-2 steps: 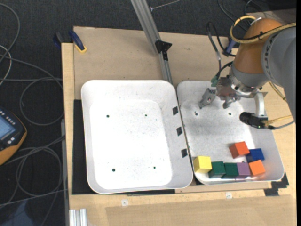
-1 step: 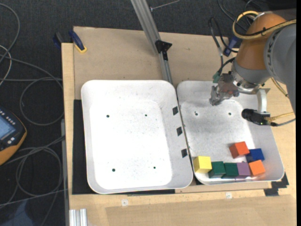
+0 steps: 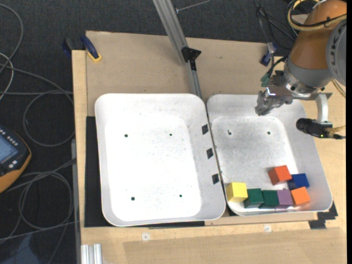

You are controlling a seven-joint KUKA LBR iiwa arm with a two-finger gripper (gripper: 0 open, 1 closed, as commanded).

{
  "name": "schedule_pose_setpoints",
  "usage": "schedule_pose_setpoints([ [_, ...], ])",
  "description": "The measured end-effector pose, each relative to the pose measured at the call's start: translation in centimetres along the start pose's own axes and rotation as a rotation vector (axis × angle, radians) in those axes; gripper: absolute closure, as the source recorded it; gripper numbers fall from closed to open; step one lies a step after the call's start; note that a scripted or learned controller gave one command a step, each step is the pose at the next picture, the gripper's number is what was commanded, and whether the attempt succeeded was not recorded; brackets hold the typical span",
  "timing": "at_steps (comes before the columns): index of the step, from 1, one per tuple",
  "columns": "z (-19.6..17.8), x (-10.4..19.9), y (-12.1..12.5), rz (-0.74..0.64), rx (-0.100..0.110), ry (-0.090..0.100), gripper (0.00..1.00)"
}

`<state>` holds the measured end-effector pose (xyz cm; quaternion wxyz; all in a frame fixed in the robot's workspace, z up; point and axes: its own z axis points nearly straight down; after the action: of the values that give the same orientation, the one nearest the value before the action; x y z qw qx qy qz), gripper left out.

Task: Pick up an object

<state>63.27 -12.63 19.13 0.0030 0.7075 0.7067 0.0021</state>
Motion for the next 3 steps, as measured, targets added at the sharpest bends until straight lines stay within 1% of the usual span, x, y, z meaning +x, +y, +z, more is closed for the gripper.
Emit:
schedule_pose_setpoints([
  [1, -6.3, -0.6, -0.2, -0.001, -0.002, -0.001, 1.00],
  [2, -8.0, -0.6, -0.1, -0.002, 0.003, 0.001, 1.00],
  [3, -7.7, 4.6, -1.3, -0.007, 0.008, 0.004, 1.00],
])
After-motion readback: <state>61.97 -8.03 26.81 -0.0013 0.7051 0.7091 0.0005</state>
